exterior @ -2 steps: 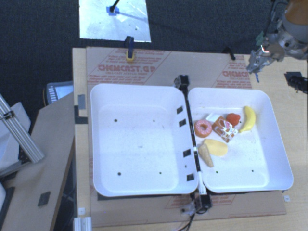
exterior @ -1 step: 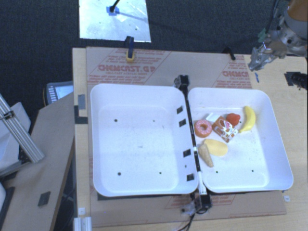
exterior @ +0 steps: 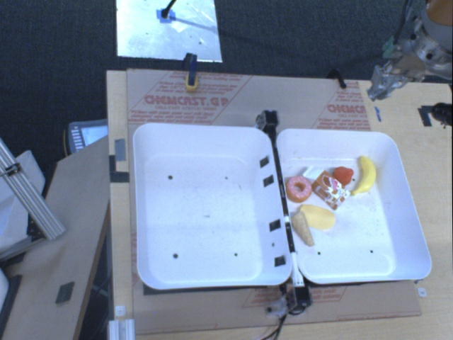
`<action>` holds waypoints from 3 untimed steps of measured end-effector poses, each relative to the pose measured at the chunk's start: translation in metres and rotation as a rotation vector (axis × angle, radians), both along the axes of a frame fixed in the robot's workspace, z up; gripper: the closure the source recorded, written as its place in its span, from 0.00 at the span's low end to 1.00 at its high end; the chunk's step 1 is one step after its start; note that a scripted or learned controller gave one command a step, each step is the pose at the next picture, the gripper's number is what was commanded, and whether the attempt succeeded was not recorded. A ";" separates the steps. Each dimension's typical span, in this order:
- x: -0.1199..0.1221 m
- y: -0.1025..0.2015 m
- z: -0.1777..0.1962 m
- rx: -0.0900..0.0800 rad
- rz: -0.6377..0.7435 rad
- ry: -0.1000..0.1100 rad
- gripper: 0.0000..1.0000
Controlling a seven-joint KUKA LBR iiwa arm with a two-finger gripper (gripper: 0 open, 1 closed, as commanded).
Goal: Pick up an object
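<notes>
Banana [exterior: 365,174] in right bin [exterior: 403,190]; gripper [exterior: 382,83] well apart.

Two white bins side by side: left bin [exterior: 148,211], right bin [exterior: 407,218]. Right bin count: one banana [exterior: 365,174], one pink-frosted donut [exterior: 298,188], one small red piece [exterior: 343,175] (maybe a strawberry or tomato, too small to tell), one red-and-white cake slice [exterior: 330,190], one pale yellow rounded piece [exterior: 318,217], one tan cone-shaped piece [exterior: 303,229] – six items total. Also one yellow clamp [exterior: 191,73] at bench's far edge, one arm with one gripper [exterior: 382,83] at upper right
</notes>
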State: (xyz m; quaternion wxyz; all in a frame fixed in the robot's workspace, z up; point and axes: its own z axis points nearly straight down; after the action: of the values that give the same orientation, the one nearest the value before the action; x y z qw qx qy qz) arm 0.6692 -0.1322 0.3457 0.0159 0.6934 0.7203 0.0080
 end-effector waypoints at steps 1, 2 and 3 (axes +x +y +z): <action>0.001 0.000 0.011 -0.002 0.004 -0.004 1.00; 0.002 0.000 0.023 -0.003 0.008 -0.007 1.00; 0.002 0.001 0.034 -0.004 0.012 -0.011 1.00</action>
State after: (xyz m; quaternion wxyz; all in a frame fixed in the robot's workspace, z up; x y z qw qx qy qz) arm 0.6716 -0.1314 0.3798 0.0213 0.6890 0.7244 0.0103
